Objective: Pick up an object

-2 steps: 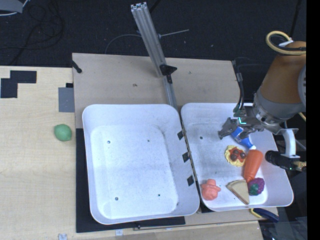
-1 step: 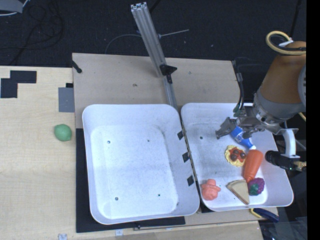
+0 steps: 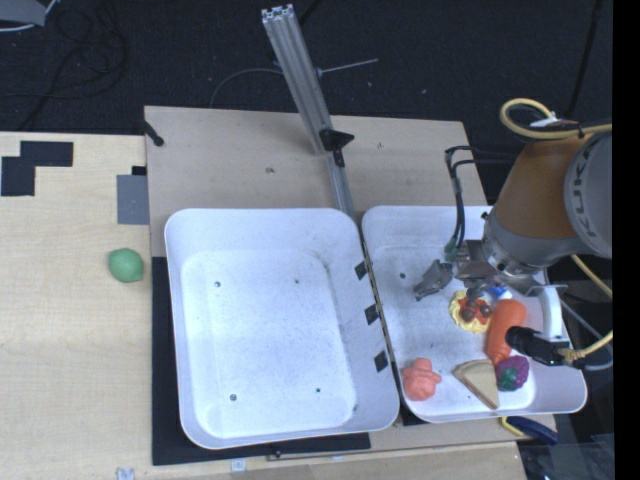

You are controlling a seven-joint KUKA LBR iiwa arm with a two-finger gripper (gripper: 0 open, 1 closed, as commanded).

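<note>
My claw [image 3: 440, 280] hung low over the right bin [image 3: 400, 238], its 2 fingers looking spread and closed on nothing, while the toys sat just beside it toward the near right corner: a yellow piece [image 3: 466, 313], an orange carrot [image 3: 503, 328], a purple bit [image 3: 513, 372], a tan wedge [image 3: 480, 382] and a pink lump [image 3: 421, 379]. To do this well I judged I should pick 1 clear target, probably the pink lump standing apart from the cluster, centre over it, and drop straight down before closing.
</note>
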